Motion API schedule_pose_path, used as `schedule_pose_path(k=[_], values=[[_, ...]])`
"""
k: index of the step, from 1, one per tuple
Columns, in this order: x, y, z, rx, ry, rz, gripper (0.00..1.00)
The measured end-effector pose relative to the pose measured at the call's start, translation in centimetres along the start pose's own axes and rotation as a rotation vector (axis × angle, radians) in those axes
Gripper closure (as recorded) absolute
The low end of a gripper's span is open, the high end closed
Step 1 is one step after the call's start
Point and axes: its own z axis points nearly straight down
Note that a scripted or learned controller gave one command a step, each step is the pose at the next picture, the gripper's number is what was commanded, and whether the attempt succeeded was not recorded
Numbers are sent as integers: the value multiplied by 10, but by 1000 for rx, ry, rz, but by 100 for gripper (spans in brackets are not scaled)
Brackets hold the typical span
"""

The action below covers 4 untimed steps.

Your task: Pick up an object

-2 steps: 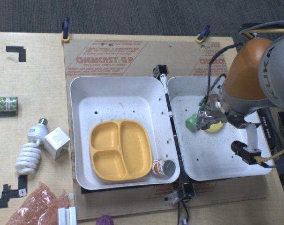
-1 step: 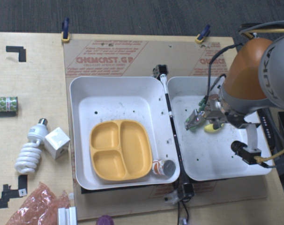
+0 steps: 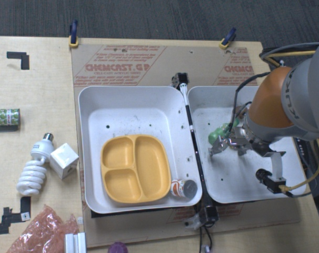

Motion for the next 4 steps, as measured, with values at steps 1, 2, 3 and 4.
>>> schedule_pose_path(k=[1, 2, 3, 4], values=[[-1, 1, -10, -2, -1, 1, 100], [-1, 1, -10, -2, -1, 1, 0], [-1, 2, -20, -4, -2, 1, 100], [-1, 2, -20, -3, -1, 1, 0]])
